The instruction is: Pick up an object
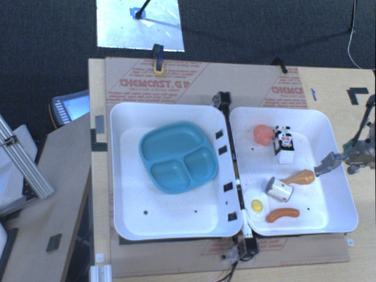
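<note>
The grey metal pincer (325, 165) reaches over the right white bin (338, 151) rim, just beside the orange plastic drumstick (301, 177); its opening I cannot tell. A blue divided plate (178, 156) fills the left bin (126, 157).

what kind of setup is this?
Likely a robot grasping test bench: two white bins side by side on cardboard, toy food such as a sausage and fried egg, and a gripper reaching in.
</note>
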`<state>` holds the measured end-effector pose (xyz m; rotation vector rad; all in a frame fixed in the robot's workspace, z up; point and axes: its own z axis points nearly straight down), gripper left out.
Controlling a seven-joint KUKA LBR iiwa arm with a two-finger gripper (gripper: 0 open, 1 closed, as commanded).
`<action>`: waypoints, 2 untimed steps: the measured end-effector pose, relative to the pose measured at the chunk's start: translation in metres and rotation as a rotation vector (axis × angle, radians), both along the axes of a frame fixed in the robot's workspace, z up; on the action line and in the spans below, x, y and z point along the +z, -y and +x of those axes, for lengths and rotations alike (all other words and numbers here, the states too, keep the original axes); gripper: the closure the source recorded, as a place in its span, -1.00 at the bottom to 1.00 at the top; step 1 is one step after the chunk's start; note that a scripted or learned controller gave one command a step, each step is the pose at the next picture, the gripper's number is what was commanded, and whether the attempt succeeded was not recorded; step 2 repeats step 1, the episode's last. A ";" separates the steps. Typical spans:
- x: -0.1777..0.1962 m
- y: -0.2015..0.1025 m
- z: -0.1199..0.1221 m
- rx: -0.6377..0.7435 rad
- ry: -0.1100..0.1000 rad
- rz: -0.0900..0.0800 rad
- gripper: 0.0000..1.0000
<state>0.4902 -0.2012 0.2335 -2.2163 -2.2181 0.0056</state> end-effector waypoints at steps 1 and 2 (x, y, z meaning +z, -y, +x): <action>0.004 0.000 0.002 0.003 0.008 -0.002 -1.00; 0.004 0.000 0.002 0.003 0.008 -0.002 -1.00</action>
